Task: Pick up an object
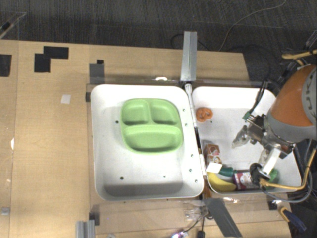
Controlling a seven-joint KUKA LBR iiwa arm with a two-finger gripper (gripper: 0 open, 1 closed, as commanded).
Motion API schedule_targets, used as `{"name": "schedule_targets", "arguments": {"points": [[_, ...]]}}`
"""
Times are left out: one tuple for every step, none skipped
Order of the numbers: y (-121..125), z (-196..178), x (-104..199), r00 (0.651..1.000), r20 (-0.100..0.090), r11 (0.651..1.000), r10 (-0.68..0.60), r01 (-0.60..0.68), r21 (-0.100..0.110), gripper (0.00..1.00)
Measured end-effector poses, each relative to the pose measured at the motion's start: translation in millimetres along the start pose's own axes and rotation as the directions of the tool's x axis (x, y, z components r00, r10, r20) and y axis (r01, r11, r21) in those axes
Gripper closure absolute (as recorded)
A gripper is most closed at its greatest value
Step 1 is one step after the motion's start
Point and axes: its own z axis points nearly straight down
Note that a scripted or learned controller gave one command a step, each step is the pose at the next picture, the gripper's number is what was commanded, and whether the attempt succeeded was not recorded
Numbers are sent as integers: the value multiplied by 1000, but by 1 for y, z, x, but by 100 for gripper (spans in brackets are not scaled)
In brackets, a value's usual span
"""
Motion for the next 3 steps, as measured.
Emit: {"name": "schedule_targets", "arguments": {"points": [[-20, -6, 28, 996, 1, 996, 90, -90, 0, 0], [24, -9, -8, 1000, 1, 1000, -3, 3, -1, 0], [26, 28, -39, 995, 1, 995, 104, -104, 0, 0]]}}
